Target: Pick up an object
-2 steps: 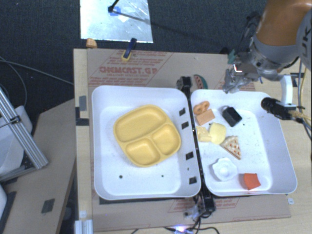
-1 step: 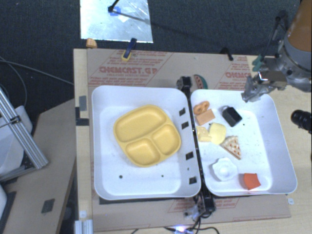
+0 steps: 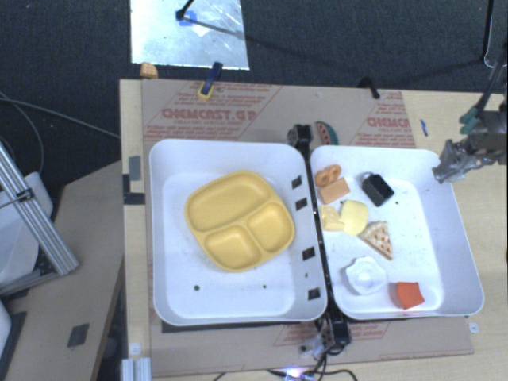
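Observation:
The right bin (image 3: 452, 213) holds several small objects: a black block (image 3: 377, 188), an orange pretzel-like piece (image 3: 327, 174), an orange-tan block (image 3: 335, 190), pale yellow pieces (image 3: 354, 215), a waffle wedge (image 3: 379, 239), a white round piece (image 3: 365, 276) and an orange-red block (image 3: 409, 294). My gripper (image 3: 450, 167) hangs at the bin's upper right corner, over the rim, well away from the objects. Nothing shows between its fingers.
The left bin (image 3: 171, 292) holds a yellow sectioned tray (image 3: 238, 221). A black divider with clips (image 3: 312, 213) runs between the bins. A reflective sheet (image 3: 189, 21) lies beyond the bench. A metal frame (image 3: 32, 213) stands at the left.

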`<state>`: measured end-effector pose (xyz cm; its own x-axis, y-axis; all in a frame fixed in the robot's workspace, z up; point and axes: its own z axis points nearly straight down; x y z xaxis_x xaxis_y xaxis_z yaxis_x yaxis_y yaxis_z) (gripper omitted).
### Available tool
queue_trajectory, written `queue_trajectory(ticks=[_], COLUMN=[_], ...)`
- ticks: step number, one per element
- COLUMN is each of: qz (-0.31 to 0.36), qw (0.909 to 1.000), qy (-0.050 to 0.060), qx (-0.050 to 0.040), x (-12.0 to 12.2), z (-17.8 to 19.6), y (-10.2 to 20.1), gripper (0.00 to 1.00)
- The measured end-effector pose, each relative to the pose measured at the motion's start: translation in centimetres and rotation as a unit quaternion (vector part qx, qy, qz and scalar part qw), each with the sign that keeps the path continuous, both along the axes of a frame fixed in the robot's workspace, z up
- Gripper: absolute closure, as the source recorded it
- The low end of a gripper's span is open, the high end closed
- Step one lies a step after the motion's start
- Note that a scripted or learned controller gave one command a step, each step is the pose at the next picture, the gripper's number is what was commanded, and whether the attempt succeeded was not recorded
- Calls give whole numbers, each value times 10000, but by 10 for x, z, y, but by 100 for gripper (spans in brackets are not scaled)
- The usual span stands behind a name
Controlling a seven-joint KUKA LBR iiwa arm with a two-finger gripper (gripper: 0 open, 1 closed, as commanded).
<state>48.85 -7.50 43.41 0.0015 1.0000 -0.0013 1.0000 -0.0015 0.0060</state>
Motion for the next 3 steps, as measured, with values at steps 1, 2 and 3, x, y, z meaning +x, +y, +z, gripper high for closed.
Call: queue_trajectory(ticks=[1, 2, 3], qz=[-13, -10, 11], qw=[10000, 10000, 10000], qy=[-9, -8, 22], qx=[-12, -16, 1], x=[-2, -2, -2], z=[46, 73, 44], y=[-68, -135, -131], gripper=[100, 100, 100])
